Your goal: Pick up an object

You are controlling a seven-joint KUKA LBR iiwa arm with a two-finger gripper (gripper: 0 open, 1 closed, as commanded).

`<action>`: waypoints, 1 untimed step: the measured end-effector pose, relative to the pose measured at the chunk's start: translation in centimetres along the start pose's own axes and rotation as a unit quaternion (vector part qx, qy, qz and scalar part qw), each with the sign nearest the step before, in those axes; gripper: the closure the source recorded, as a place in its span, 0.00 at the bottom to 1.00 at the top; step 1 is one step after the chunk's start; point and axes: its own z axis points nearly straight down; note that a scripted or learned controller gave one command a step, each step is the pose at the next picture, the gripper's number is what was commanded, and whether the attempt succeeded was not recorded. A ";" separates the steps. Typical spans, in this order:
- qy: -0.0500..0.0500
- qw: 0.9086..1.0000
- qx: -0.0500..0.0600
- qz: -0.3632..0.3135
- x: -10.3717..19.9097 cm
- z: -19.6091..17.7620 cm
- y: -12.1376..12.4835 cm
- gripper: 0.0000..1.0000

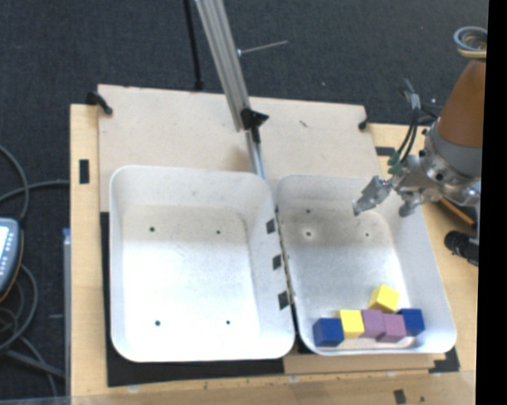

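Nearest to us, along the front wall of the right-hand shallow white plastic bin point(417, 270), we find a tight cluster of small coloured cubes. From the left: a blue cube point(328, 331), a yellow cube point(352, 323) touching it, two purple cubes point(383, 325) pressed side by side, and a second blue cube point(412, 320) at the right end. Another yellow cube point(385, 298) sits just behind the row, tilted, leaning toward the purple ones.

We judge these blocks to be light and stiff, probably foam or painted wood, with flat faces that should give a pinch grip good purchase and little risk of crushing or breaking. The difficulty is the crowding. The row pieces touch their neighbours and sit close against the bin wall, so there is scant room on either side of them. We would go for the tilted yellow cube behind the row, closing on its two free opposite faces, or the left blue cube, which has open floor on its left side.

Farther back, the rest of that bin floor is bare, as is the left-hand white bin point(128, 235) beside it on the pale wooden counter point(173, 120).

Farthest, the metal two-finger tool point(388, 196) hangs over the back right corner of the right bin, well apart from the cubes. We see nothing held in it; we cannot tell how its jaws stand.
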 end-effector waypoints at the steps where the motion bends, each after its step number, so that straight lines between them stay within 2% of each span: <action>1: 0.000 1.000 0.005 0.001 -4.0 11.6 -2.7 0.00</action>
